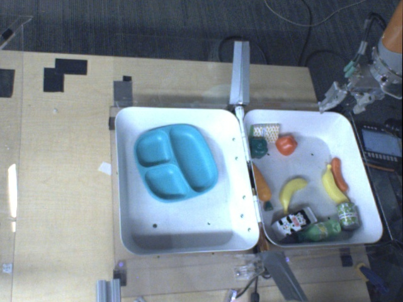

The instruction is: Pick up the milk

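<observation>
Two white bins (126,168); one blue tray (176,162); two bananas (291,190); one milk carton (293,222).

A blue divided plate (177,162) is lying in the left white bin (135,231), while the right white bin (359,143) is holding a scatter of toy food. Along its left wall, a small patterned packet (266,131) is sitting at the top with a dark green piece (257,146) just below it and a carrot (262,184) lower down, and a red tomato (286,145) is resting near the packet. Two bananas (291,191) are lying in the middle and right, a sausage (339,173) is resting on the right-hand one, and a green bottle (319,230) and a small can (347,215) are sitting along the bottom edge.
</observation>
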Robot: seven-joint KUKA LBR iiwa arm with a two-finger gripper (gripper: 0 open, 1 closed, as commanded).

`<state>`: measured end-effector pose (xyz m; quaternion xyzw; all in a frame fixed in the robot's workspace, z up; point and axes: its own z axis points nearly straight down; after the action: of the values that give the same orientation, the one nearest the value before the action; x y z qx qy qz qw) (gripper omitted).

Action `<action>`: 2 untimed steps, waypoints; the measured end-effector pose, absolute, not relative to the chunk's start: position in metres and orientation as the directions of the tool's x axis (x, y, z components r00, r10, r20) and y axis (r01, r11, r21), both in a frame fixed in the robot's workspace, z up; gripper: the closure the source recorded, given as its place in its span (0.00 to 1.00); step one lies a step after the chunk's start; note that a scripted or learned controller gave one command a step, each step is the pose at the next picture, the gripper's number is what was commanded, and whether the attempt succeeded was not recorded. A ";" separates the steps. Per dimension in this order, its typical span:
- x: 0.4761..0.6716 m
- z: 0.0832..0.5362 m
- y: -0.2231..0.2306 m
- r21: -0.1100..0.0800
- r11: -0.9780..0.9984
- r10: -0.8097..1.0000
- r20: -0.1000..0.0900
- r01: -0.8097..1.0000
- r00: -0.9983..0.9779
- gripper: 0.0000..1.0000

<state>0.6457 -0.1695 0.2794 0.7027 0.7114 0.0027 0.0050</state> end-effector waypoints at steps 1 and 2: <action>0.584 0.156 -0.129 0.003 -0.078 0.997 0.001 0.997 0.078 0.00; 0.564 0.089 -0.138 0.012 0.035 0.999 -0.001 0.999 -0.035 0.00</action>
<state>0.5635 -0.1384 0.0892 0.6946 0.7194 0.0040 0.0047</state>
